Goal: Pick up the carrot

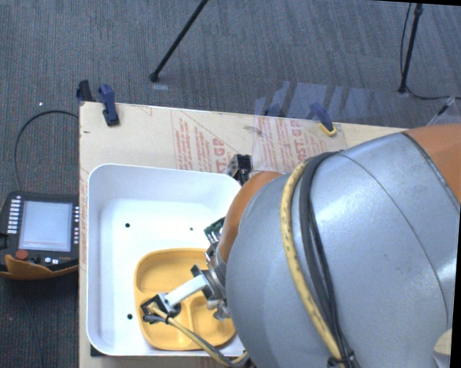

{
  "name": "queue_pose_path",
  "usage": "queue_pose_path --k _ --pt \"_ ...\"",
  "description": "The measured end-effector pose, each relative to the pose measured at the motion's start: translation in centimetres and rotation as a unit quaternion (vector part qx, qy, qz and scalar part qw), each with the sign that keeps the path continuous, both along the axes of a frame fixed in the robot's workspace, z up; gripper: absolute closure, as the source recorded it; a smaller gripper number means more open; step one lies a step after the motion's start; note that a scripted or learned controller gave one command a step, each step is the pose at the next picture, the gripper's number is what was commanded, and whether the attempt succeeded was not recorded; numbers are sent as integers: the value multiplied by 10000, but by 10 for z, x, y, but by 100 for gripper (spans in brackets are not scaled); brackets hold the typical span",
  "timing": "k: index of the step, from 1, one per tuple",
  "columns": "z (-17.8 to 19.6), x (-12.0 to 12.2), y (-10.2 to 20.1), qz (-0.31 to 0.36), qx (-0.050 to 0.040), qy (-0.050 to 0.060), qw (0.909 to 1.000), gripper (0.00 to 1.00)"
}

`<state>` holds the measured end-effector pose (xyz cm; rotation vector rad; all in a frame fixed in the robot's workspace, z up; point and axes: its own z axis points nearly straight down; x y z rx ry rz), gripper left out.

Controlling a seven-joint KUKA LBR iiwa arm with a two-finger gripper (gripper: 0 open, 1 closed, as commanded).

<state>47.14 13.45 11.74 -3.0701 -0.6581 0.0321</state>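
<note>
Lower centre of the frame, the gripper (209,285) hangs over the yellow dish (157,270) in the white bin (103,233), open or closed I can't tell, nor where the carrot lies.

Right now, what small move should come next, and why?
Probably raise the arm a little and back it rightward in view: it hangs low over the yellow dish in the white bin and hides much of both, so I cannot place the carrot.
</note>
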Motion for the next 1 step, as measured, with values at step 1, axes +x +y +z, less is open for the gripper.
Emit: queue_pose_path --k 1 --pt "47 11 73 -853 25 -67 9963 100"
